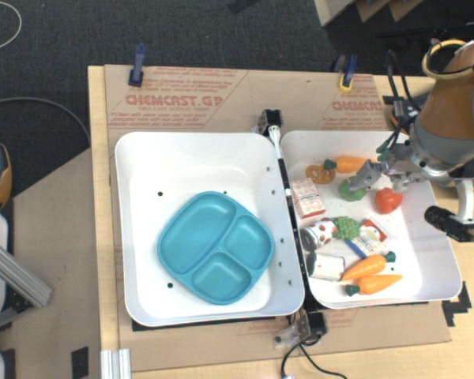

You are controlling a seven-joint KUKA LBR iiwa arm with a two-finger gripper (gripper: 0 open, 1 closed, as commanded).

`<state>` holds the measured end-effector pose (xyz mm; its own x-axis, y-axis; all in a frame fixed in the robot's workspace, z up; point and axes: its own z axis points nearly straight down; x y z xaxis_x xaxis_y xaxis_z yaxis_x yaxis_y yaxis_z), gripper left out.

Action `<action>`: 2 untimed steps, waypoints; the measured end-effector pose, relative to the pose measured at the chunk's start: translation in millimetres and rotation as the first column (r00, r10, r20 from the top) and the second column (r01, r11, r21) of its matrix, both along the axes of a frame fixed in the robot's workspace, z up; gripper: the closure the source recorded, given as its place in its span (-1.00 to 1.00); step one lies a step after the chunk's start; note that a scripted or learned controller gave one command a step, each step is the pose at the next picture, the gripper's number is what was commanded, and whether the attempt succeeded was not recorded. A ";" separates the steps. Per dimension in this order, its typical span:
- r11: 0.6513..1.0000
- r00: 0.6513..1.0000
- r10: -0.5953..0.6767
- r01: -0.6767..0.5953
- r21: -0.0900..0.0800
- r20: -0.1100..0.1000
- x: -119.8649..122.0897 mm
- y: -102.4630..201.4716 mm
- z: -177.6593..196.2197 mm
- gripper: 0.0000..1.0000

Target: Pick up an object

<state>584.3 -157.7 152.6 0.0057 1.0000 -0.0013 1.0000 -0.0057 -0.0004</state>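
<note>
The right bin (438, 279) holds several toy foods. Among them are a red tomato-like piece (388, 200), a green piece (350, 189), an orange piece (350, 163), a brown pretzel (320, 172), a red and white carton (306, 199), broccoli (346, 227) and two carrots (365, 266). My gripper (381, 178) hangs over the bin's upper middle, open. One finger is near the green piece and the other just above the red piece. Nothing sits between the fingers.
The left bin (138, 172) holds a blue divided plate (216, 247). A black clip (270, 121) sits on the ridge between the bins. A black part of the arm (450, 222) reaches over the right bin's right side.
</note>
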 end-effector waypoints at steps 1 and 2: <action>1.000 1.000 0.005 -0.005 0.001 -0.003 19.5 -16.2 -71.4 -1.00; 1.000 1.000 0.010 -0.010 -0.002 -0.020 80.2 12.6 -69.1 -1.00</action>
<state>664.4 -145.1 83.5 -0.0042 1.0000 -0.0033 0.9998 0.0041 -0.0208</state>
